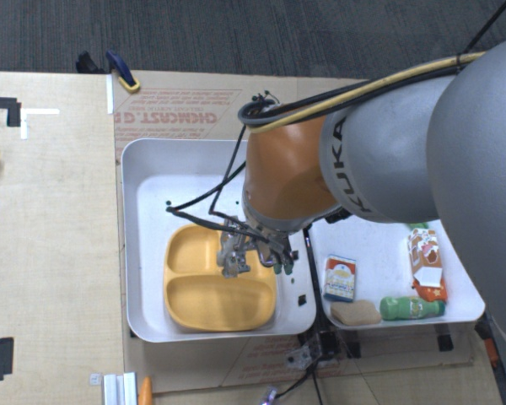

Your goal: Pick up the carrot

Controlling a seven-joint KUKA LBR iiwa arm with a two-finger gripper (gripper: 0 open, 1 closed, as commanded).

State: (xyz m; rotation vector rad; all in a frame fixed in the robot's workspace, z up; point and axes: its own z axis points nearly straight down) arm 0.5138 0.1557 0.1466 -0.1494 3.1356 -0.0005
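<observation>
Fingers [231,260] are seen spread apart over the yellow divided plate [219,302], with nothing caught between them. The gripper [253,258] is hung low above the plate's upper compartments in the left bin [143,226]. Over in the right bin [468,306], a small box [340,278], a green bottle [411,308] and a snack packet [425,264] are laid out. The carrot's spot honestly can't be told.
</observation>
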